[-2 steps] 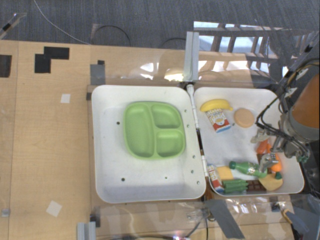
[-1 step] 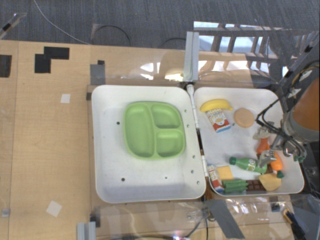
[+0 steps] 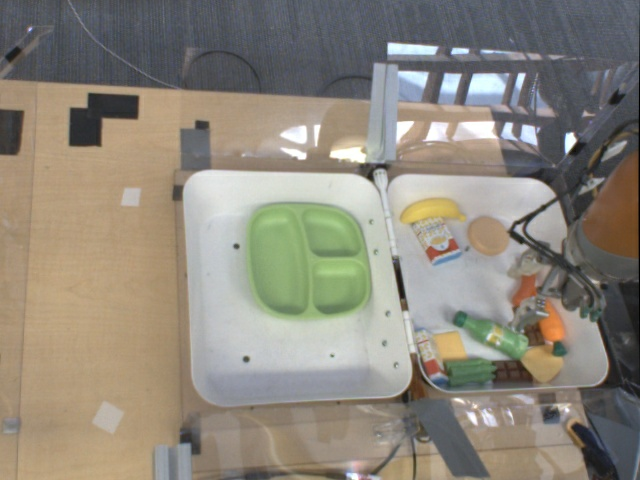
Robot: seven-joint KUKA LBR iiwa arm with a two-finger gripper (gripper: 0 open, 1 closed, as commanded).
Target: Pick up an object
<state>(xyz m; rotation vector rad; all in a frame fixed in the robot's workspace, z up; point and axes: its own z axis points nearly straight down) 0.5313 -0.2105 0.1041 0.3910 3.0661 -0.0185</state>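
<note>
Orange shows beside the claw, low in the right bin over a carrot, likely its target; whether it is open or gripping I cannot tell. Nearby lie a glossy green bottle, curved banana and round cookie.

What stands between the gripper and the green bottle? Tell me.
Nothing visible does. The gripper hangs low in the right bin, just right of the green bottle lying on its floor. An orange carrot-like piece sits beside the gripper, at the bottle's far end, not between them.
</note>
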